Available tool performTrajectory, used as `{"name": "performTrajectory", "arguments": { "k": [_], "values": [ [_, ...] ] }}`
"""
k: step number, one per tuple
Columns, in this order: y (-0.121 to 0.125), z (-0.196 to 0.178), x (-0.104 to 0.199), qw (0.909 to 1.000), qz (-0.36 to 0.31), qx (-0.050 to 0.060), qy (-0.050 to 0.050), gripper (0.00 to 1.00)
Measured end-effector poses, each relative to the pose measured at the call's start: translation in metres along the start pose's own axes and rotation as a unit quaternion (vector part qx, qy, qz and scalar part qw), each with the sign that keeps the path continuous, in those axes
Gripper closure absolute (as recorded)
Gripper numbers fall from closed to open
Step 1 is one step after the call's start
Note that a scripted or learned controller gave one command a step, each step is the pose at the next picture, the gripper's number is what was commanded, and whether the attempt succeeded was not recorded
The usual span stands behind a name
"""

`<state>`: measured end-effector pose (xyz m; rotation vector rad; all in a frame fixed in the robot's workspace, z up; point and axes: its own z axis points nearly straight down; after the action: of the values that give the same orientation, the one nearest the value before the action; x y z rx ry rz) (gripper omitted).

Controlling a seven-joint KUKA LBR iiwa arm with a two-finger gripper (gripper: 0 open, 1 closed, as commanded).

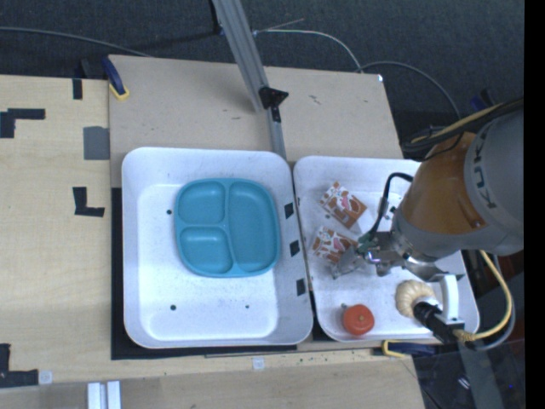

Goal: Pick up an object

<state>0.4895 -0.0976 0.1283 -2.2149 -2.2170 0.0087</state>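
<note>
The right bin (375,167) holds two red-and-white snack packets, one (343,204) further back and one (332,244) in front of it. A red round object (358,319) lies near the bin's front wall, and a beige ring-shaped object (414,295) sits at the front right. My gripper (362,256) is low in the right bin, right beside the nearer packet's right edge. The grey arm with its orange band (443,198) reaches in from the right and covers the bin's right side.
The left bin (140,228) holds a blue divided plate (227,227). A grey metal rod (247,45) slants in from the top toward the gap between the bins. Cables run along the right side of the bench.
</note>
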Motion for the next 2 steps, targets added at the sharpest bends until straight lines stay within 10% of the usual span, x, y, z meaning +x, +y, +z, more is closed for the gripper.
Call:
{"name": "performTrajectory", "arguments": {
  "k": [1,2],
  "values": [
    [0.0,0.041,0.0,1.0,0.0,-0.004,-0.001,0.0],
    [0.0,0.03,0.001,1.0,0.0,-0.003,0.0,1.0]
  ]
}}
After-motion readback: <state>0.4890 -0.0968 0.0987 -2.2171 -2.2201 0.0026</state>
